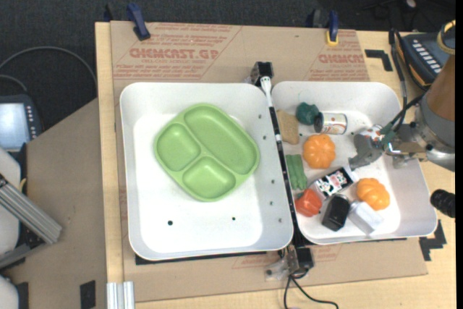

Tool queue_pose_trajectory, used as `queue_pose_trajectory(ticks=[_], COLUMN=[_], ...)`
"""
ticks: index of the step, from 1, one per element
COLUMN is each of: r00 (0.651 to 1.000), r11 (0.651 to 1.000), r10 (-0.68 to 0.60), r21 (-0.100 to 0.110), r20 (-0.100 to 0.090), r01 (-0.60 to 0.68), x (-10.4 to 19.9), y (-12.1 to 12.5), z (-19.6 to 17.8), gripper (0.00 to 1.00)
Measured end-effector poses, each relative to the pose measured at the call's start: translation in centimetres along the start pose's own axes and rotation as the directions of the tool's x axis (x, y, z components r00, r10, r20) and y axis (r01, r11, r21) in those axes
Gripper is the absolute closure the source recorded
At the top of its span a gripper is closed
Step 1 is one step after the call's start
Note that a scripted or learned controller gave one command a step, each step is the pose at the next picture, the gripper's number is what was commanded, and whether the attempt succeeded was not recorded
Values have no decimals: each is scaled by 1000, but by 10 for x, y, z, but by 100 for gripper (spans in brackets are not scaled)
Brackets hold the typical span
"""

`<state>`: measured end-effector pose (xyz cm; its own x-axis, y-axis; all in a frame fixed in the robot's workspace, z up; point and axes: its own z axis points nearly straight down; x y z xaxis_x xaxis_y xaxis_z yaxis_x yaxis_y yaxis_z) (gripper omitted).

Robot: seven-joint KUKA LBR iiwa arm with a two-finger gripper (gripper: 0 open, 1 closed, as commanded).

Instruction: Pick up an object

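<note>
The end effector (pixel 364 148) hangs over the right bin (pixel 387 94) near its right wall, whether open or closed unclear; an orange pumpkin (pixel 372 192) lies just toward the desk's front edge.

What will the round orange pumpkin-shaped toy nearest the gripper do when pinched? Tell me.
The round orange pumpkin-shaped toy looks smooth and rounded, so it may slip or roll from the gripper. It probably is light plastic. Neighbours in the right white bin crowd it, so a push may jostle them.

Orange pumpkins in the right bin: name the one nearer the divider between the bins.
The orange pumpkin at the bin's middle, beside the green strip. The other orange pumpkin lies lower right, beyond the gripper.
</note>
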<state>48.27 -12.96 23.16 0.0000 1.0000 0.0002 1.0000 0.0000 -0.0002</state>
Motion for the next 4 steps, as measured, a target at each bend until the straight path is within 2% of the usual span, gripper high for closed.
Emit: queue_pose_trajectory(ticks=[1,2,3,4], r00=[1000,1000,1000,1000], r11=[1000,1000,1000,1000], r10=[0,1,-13,-4], r21=[-20,-22,-14,-13], r20=[2,2,-2,-2], r01=[0,-1,13,4], x=[18,18,113,122], y=[3,4,85,20], z=[124,114,42,-87], gripper=[0,100,100,100])
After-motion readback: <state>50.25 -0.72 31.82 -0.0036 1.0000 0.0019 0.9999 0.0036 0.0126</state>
